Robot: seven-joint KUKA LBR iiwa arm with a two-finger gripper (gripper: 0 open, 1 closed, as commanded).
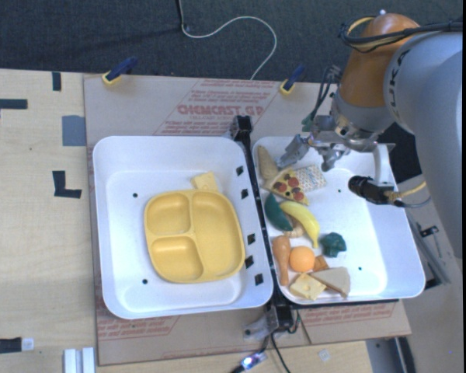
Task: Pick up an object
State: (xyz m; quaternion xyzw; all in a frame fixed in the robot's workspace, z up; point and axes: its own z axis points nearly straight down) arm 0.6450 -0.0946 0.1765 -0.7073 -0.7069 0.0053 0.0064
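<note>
My gripper hangs over the back of the right bin, its two fingers spread apart with nothing between them. Just below it lies a pizza slice toy. Further toward the front sit a yellow banana, a dark green piece, a teal piece, an orange ball, a carrot and cheese and bread wedges. A pale piece lies at the bin's back left corner.
The left bin holds a yellow divided plate with a small yellow cracker behind it. A black divider runs between the bins. A black fitting on the arm sticks out over the right bin.
</note>
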